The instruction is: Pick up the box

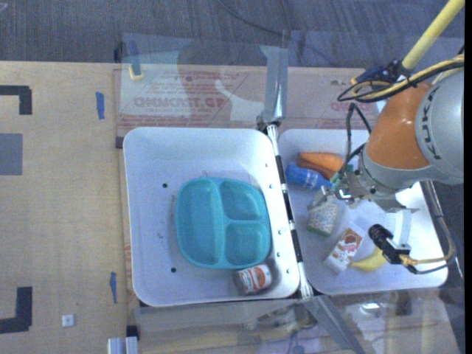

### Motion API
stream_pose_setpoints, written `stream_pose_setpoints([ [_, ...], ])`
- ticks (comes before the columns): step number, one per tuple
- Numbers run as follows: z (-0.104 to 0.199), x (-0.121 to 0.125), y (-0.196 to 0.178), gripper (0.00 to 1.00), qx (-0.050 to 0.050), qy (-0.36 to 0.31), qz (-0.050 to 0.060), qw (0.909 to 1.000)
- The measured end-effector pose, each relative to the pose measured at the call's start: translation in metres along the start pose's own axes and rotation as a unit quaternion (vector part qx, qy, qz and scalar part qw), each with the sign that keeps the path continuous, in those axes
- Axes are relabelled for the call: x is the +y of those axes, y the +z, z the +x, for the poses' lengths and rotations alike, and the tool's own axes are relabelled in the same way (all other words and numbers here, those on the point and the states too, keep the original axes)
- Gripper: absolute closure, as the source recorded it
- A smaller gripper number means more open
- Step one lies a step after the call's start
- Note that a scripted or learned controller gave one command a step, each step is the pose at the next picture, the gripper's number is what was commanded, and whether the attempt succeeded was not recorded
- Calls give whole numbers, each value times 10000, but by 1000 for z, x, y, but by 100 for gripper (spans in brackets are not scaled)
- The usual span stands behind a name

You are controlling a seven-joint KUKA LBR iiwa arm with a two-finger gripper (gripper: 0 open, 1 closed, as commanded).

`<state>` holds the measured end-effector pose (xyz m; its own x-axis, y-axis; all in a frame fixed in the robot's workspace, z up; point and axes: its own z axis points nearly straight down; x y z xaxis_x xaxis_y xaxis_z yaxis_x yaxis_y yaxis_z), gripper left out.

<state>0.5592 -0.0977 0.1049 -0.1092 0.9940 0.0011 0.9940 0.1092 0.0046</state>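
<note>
Camera view: in the right bin [435, 271], the box [344, 250] lies just left of a banana [369, 261]. Above the box, the claw [333, 195] hovers over a speckled cup [324, 217]; its grip state I cannot tell.

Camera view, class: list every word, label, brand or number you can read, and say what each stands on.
"KU", cut off by the frame edge: on the grey arm.
Red print on the cardboard sheet: too blurred to read.
Box label: too small.
Can label: too small.
</note>
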Motion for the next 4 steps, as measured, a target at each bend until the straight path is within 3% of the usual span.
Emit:
stream_pose_setpoints([
  [4, 0, 0, 0, 0, -1, -1, 0, 10000],
])
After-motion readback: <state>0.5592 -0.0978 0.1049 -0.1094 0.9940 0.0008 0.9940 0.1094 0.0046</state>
